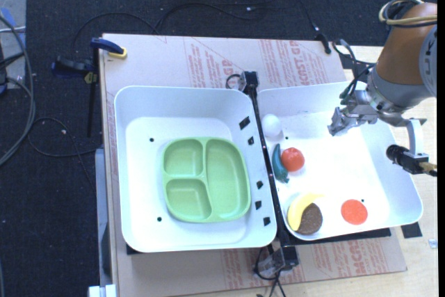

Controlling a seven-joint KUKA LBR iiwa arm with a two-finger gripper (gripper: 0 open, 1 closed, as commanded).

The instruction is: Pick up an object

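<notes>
The right bin [389, 170] holds several small objects. A white ball [270, 124] lies at its upper left. Below it a red tomato-like ball [293, 158] rests beside a teal piece [279, 163]. Near the front edge a yellow banana [299, 206] touches a brown round piece [311, 218], and an orange disc [354, 211] lies to their right. My gripper [341, 123] hangs over the bin's upper right part, well away from all of them, with nothing seen in it.
The left bin [139, 115] holds a green divided plate [206, 179]. A black divider with clips [259, 149] runs between the bins. The arm's orange band [407, 38] stands at the right edge. Clamps [108, 47] sit on the bench's far left corner.
</notes>
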